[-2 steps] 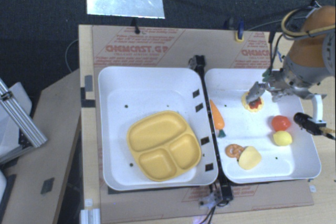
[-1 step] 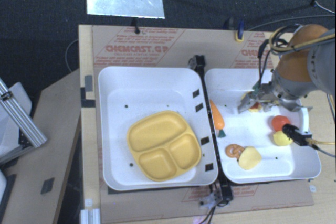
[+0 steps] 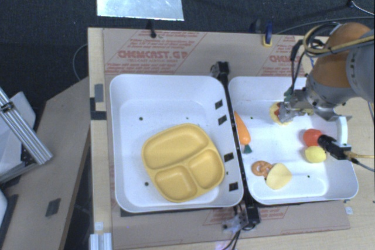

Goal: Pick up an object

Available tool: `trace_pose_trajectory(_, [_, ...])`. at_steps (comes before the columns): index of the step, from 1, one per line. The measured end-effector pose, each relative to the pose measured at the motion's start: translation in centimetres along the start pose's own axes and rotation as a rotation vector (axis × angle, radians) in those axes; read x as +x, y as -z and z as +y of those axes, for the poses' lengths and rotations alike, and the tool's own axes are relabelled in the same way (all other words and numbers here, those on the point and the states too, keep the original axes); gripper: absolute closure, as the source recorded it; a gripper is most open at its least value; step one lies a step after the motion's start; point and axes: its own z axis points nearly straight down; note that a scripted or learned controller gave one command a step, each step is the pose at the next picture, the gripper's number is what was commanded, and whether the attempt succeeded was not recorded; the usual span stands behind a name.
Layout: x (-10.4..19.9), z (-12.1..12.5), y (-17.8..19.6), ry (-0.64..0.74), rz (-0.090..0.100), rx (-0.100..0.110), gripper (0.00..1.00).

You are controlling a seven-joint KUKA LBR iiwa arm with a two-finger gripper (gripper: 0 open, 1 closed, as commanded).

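Cardboard-topped bench under two white bins, yellow divided tray in left bin, right bin with carrot along its left wall, pretzel, pale yellow wedge, lemon, tomato, gripper low near far edge over a small yellow-red item, grip state impossible to tell

On the desk, the left bin holds a yellow divided tray, while the end effector sits over a yellow object in the right bin, near a carrot.
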Motion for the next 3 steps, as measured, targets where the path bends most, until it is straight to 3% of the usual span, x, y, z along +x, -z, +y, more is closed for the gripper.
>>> trace_pose_trajectory(3, [-0.5, 0.3, 15.9, 0.003, -0.001, -0.005, 1.0])
